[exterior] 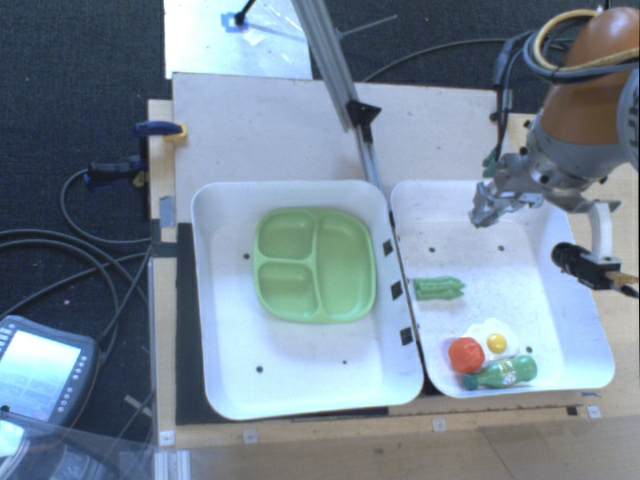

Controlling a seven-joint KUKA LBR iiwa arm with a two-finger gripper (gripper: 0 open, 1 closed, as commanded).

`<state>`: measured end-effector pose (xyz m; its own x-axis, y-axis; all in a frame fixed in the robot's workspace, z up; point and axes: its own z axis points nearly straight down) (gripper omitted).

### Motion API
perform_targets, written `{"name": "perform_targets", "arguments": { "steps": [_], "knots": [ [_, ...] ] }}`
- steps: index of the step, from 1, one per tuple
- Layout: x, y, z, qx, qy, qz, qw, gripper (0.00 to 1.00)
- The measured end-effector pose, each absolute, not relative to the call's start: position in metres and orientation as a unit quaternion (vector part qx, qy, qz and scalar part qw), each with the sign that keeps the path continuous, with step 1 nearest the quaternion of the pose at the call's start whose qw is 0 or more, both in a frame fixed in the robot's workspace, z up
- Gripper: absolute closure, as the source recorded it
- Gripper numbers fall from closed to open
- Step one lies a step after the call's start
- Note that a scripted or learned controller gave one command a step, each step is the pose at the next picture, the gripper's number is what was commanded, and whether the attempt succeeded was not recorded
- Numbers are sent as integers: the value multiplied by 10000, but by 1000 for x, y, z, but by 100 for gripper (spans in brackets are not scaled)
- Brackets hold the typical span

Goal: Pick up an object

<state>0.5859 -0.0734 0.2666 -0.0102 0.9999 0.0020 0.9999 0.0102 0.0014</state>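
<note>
The gripper point(484, 211) hangs over the far end of the right bin point(520, 273), close to that bin's back wall. It is small and dark against the white plastic, and whether it is spread or closed I cannot tell; nor can I tell if its tip touches the bin floor or hovers above it.

All the loose things in that bin lie on the near side of the gripper, apart from it. Closest to it is a green pod point(438, 288), lying flat and crosswise, below the gripper in the view and a little to its left, near the wall that meets the other bin. Well beyond the pod from the gripper, in the bin's near corner, three things crowd together: a red tomato point(465, 354), a fried egg point(493, 339) just beside it with its white touching or nearly touching the tomato, and a green bottle point(502, 371) lying on its side against the near edge of both. The bottle's label is too small to read.

Far to the gripper's left, across the shared walls, a green divided plate point(315, 265) lies flat in the middle of the left bin point(225, 308).

The arm point(590, 88) behind the gripper is cut off by the view's upper right corner, and its bulk hides the bench edge beneath it. The seam where the two bins meet is partly covered by a slanting metal pole point(335, 58)
</note>
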Motion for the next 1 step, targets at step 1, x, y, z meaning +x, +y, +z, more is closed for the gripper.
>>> {"name": "perform_targets", "arguments": {
  "steps": [1],
  "knots": [
    [584, -14, 266, -7030, -7112, -14, 6, 100]
  ]
}}
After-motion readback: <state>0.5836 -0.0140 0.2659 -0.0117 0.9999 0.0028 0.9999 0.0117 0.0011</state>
